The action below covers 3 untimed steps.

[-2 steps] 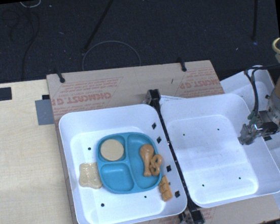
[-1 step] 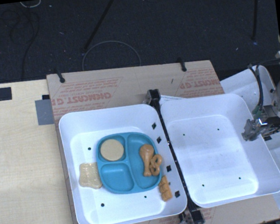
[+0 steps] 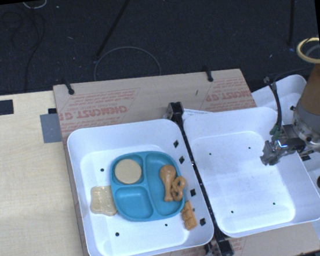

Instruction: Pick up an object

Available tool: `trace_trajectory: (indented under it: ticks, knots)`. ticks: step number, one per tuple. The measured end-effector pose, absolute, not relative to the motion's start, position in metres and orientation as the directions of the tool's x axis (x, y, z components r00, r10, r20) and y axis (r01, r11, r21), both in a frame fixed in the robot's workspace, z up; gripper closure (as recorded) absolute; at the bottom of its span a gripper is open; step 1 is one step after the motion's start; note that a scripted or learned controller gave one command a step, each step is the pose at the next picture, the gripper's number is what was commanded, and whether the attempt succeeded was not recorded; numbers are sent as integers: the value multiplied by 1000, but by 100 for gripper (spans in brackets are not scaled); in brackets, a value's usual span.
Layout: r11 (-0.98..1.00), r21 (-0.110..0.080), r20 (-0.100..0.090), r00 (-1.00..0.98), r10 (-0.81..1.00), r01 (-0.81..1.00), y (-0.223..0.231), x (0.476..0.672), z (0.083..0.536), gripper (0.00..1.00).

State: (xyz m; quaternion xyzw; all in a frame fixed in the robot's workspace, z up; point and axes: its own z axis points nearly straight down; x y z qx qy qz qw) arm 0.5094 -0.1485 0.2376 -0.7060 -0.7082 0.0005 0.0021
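A blue divided plate (image 3: 136, 206) lies in the left bin (image 3: 86, 146). A round tan cracker (image 3: 127, 171) sits in its upper left section and a brown pretzel-like piece (image 3: 171, 182) in its right section. A pale bread slice (image 3: 102, 200) lies on the bin floor left of the plate. A small orange-brown piece (image 3: 188, 215) lies by the plate's lower right corner. My gripper (image 3: 270, 155) hangs over the right edge of the right bin (image 3: 243, 225), far from all these objects, with nothing visible in it.
A cardboard sheet (image 3: 144, 100) lies under both bins. A black clamp (image 3: 175, 112) sits between the bins at the back. A wooden bench top (image 3: 22, 195) extends to the left. Cables (image 3: 275, 103) run beside the arm at the right.
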Motion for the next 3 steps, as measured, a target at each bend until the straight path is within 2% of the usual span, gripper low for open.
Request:
trace_trajectory:
  ticks: [1,3]
  knots:
    - [3,-4,2,-3,1000,1000,-97,507,243,100]
    - [4,-5,2,-4,1000,1000,1,508,227,100]
